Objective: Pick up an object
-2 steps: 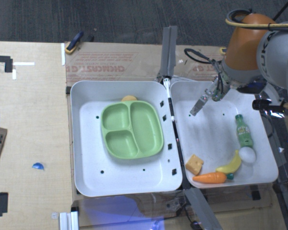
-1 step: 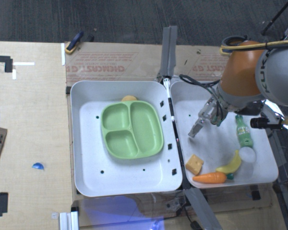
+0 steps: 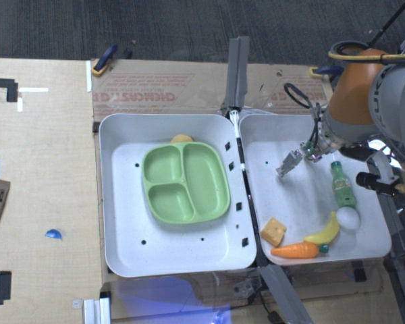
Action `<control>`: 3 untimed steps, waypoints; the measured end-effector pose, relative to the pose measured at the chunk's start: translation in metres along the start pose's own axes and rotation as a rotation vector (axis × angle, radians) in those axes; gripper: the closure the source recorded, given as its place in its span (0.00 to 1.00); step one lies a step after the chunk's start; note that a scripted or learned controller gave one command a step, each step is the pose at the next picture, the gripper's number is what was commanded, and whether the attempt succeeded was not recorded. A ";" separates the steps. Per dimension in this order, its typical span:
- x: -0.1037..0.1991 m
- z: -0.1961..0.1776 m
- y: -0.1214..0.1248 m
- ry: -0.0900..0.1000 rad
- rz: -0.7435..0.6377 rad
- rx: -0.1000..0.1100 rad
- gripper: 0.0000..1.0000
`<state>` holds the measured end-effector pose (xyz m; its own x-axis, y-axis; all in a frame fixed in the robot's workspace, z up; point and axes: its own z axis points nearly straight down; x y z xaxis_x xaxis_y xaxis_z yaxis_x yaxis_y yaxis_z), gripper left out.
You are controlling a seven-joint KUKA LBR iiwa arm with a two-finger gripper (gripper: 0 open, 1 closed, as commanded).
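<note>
Hovering over bare floor in the right bin (image 3: 310,258), the gripper (image 3: 289,163) carries nothing, its finger spread unreadable; bottle (image 3: 342,185), banana (image 3: 325,233), carrot (image 3: 295,250) lie ungrasped, so picking remains.

**Count of items in the two bins**

Left bin (image 3: 115,201): one green tray (image 3: 186,182) and one yellow thing (image 3: 181,139) at its far edge.

Right bin (image 3: 270,194): one bottle (image 3: 341,185), one egg (image 3: 347,219), one banana (image 3: 325,232), one carrot (image 3: 295,250), one cheese cube (image 3: 273,231).
</note>
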<state>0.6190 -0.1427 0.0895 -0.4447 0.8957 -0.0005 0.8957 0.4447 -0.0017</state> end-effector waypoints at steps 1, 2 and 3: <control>-0.034 -0.065 -0.039 0.000 -0.122 -0.001 0.00; -0.057 -0.005 -0.061 0.002 -0.164 -0.002 0.00; -0.031 0.000 -0.115 0.003 0.016 0.000 0.00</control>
<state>0.5296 -0.2220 0.0893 -0.4303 0.9027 0.0022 0.9027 0.4303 -0.0021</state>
